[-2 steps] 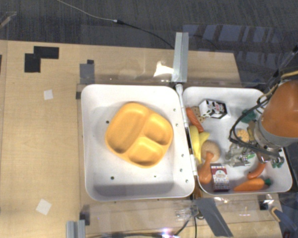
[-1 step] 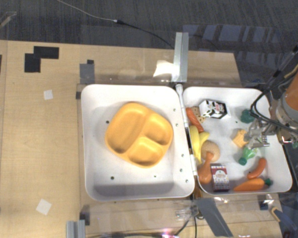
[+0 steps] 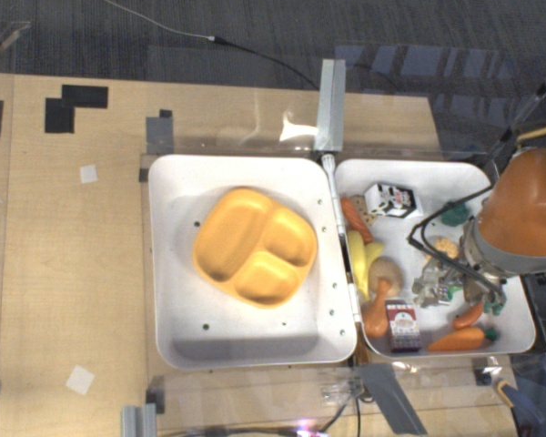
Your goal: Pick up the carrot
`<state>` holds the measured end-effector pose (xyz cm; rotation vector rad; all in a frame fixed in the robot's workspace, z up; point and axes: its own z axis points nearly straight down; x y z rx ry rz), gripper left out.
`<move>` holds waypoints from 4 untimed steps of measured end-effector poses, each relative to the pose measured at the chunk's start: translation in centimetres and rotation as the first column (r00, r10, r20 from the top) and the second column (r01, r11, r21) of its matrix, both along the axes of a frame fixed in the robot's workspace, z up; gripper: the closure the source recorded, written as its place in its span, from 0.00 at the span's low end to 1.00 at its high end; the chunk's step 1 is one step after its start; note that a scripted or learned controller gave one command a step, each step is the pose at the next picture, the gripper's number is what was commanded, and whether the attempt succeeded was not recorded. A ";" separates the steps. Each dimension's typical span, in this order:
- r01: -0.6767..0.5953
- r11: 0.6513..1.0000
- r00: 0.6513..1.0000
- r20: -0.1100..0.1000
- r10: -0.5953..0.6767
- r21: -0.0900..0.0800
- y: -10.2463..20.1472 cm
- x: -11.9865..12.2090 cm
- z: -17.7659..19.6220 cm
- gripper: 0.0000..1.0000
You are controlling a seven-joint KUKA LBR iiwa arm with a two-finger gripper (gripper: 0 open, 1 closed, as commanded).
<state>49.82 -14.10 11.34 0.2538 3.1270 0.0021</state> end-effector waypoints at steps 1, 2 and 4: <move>-0.186 0.982 0.982 0.011 0.186 -0.008 -1.4 1.8 10.8 1.00; -0.154 0.988 0.988 -0.003 0.154 0.002 2.4 0.2 0.1 1.00; 0.197 0.980 0.980 0.011 -0.197 0.000 2.3 8.6 10.6 1.00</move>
